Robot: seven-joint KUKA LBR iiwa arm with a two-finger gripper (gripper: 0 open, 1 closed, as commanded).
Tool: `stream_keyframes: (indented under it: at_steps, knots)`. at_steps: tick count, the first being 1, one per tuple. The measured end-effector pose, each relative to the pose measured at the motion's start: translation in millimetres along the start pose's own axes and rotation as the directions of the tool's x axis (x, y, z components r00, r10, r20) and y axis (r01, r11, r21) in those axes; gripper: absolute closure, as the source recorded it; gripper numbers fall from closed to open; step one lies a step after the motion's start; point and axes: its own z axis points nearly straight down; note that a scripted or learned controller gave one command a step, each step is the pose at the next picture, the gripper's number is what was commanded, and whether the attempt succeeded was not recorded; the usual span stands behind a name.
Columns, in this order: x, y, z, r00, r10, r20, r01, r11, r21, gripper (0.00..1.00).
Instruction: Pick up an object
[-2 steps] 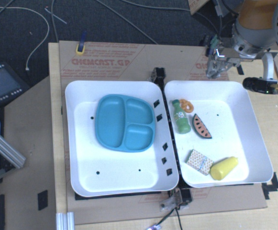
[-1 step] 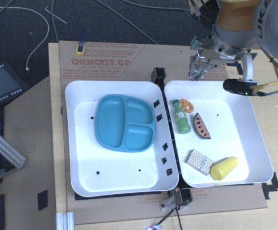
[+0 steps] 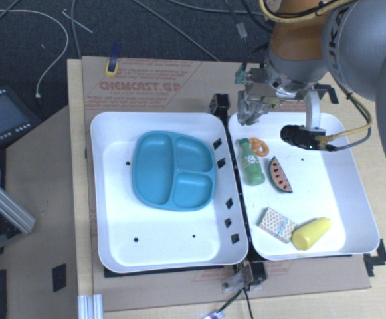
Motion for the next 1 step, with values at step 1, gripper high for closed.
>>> stream_keyframes:
  at_steps: [1]
  knots:
    - [51.7, -12.2, 19.3, 1.000, 0.000, -0.001, 0.000, 1.000, 0.000, 1.00]
